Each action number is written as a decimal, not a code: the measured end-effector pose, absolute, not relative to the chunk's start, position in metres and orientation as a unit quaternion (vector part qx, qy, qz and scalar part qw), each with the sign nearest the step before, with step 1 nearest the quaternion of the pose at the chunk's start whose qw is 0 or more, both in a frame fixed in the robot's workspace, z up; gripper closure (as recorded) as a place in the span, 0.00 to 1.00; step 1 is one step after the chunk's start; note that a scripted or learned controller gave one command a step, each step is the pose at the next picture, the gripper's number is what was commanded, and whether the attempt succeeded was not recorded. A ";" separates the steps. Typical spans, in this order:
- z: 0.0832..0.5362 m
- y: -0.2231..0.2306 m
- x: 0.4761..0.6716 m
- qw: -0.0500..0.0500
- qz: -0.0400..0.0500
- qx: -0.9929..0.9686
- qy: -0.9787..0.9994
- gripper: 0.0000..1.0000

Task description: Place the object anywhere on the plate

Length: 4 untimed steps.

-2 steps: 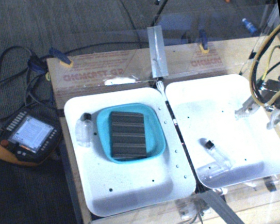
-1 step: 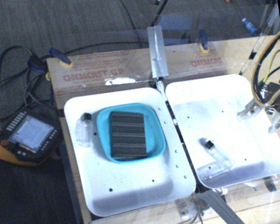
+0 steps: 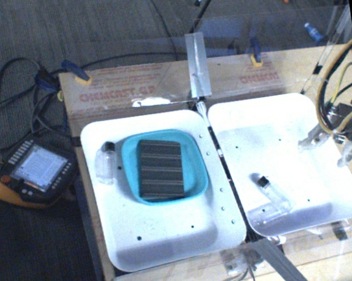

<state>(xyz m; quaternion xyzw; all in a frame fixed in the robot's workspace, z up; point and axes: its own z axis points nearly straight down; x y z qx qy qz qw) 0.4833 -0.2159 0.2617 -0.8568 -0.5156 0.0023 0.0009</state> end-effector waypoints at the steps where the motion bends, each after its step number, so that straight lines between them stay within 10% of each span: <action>1: 0.262 -0.216 0.483 0.001 0.002 -0.857 -0.516 0.00; 2: 0.420 -0.205 0.520 -0.001 0.002 -0.836 -0.549 0.00; 3: 0.296 -0.211 0.513 0.000 0.002 -0.875 -0.484 0.00; 4: 0.280 -0.211 0.485 0.002 0.002 -0.899 -0.439 0.00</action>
